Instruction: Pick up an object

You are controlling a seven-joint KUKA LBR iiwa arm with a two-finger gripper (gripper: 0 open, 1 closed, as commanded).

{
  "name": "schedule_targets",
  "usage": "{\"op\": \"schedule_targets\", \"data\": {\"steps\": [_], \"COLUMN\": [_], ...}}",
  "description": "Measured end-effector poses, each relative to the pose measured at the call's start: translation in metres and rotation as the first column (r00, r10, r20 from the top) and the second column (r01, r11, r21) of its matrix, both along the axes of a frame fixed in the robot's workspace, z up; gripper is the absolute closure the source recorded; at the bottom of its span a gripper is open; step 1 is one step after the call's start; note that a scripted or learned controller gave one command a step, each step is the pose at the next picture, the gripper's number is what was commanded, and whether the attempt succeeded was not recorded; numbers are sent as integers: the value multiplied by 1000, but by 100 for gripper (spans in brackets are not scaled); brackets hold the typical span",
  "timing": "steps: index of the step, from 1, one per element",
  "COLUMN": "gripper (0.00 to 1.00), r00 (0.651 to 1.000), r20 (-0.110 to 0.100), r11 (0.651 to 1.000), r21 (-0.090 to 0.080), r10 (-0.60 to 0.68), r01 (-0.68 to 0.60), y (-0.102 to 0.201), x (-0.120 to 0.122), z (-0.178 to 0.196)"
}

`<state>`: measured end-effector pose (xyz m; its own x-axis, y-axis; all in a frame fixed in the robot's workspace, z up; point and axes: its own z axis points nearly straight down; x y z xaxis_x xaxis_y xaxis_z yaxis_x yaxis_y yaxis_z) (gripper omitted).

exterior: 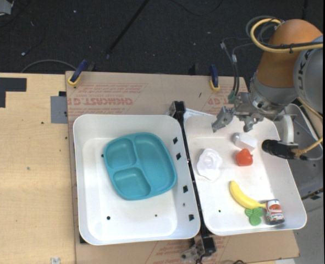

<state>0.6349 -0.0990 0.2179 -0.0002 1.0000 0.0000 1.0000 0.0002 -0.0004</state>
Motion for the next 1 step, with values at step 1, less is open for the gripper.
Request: {"op": "schedule_targets", "data": {"steps": [1], "gripper": [0], "r00": [1000], "r20": [0], "r11": [1000], "r21": [0], "r10": [0], "r01": [0], "y": [0], "x": [0], "z": [0]}}
